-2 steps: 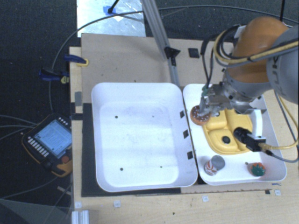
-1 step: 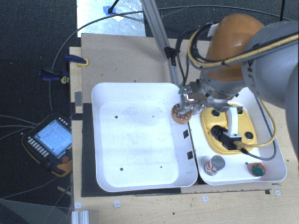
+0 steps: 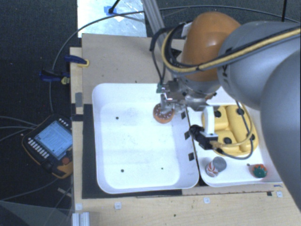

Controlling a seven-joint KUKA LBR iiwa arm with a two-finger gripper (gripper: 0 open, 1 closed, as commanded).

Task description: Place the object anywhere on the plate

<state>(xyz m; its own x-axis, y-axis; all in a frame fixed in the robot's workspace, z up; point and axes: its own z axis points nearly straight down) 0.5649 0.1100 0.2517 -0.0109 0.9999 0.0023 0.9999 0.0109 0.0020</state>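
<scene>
No readable writing showed. The gripper (image 3: 165, 103) pinched a small brown round object (image 3: 163, 114) between its fingers, low over the left bin (image 3: 136, 173). To its right lay a yellow plate (image 3: 233, 131), a grey cup (image 3: 217, 165) and a green-red ball (image 3: 258, 171), partly blocked by the arm (image 3: 244, 51).

Two white bins (image 3: 141, 182), one donut (image 3: 163, 114)

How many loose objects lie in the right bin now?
3 visible: a yellow object under the arm, a grey cup at the front, a small red-green object front right. The arm may hide more.
</scene>
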